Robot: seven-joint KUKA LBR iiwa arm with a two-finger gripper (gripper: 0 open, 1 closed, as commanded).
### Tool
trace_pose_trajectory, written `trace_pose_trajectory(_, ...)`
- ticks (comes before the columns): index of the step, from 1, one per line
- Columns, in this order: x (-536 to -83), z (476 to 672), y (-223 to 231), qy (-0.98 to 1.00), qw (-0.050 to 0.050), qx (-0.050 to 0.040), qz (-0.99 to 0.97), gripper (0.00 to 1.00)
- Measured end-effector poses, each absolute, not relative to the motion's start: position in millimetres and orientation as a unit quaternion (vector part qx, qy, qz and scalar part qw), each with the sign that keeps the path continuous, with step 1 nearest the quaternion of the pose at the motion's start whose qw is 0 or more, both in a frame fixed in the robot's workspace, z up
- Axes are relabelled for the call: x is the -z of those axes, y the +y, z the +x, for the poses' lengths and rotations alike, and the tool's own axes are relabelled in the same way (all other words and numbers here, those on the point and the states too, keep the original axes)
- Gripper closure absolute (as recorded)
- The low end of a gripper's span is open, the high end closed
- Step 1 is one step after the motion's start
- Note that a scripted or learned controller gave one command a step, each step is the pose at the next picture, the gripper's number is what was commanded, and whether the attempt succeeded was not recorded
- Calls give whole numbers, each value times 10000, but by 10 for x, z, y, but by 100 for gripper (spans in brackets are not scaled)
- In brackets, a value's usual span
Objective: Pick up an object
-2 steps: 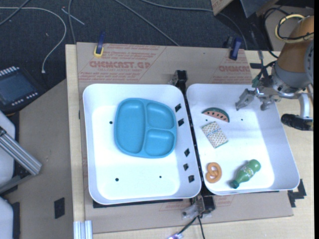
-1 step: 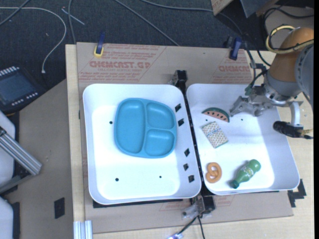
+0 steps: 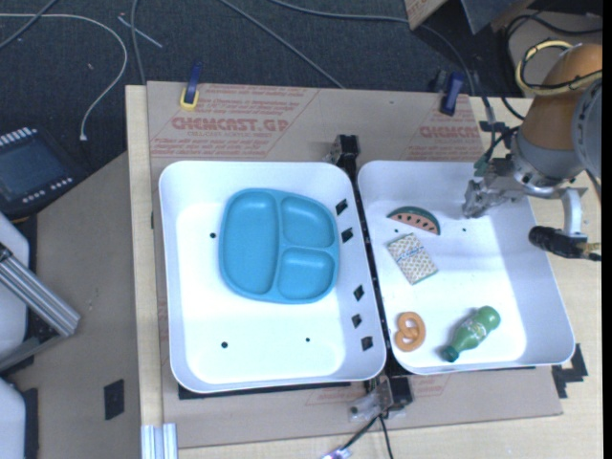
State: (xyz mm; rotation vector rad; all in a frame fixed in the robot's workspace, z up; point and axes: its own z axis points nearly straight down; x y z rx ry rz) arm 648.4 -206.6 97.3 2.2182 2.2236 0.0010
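The right bin [image 3: 535, 285] holds a watermelon slice [image 3: 415, 220], a patterned square packet [image 3: 412, 257], an orange pretzel [image 3: 409, 331] and a green bottle [image 3: 472, 333] lying on its side. My gripper [image 3: 475, 202] hangs over the bin's far right part, right of the watermelon slice and apart from it. Nothing shows between its fingers.
The left bin [image 3: 191, 285] holds a blue divided plate [image 3: 278, 245]. Black clips line the divider between the bins [image 3: 356, 256]. The arm's grey body and orange band [image 3: 559, 94] reach in from the upper right. Cables lie on the floor behind the bench.
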Motion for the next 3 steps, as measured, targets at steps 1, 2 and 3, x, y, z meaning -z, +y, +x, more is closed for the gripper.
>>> trace_pose_trajectory(1, -1455, 6486, -1983, 7075, 21, -13, 7067, 100)
trace_pose_trajectory(2, -2025, 6553, -2069, 7077, 33, -15, 7065, 100)
trace_pose_trajectory(3, -2496, 6562, -2000, 7077, 29, -16, 7065, 100)
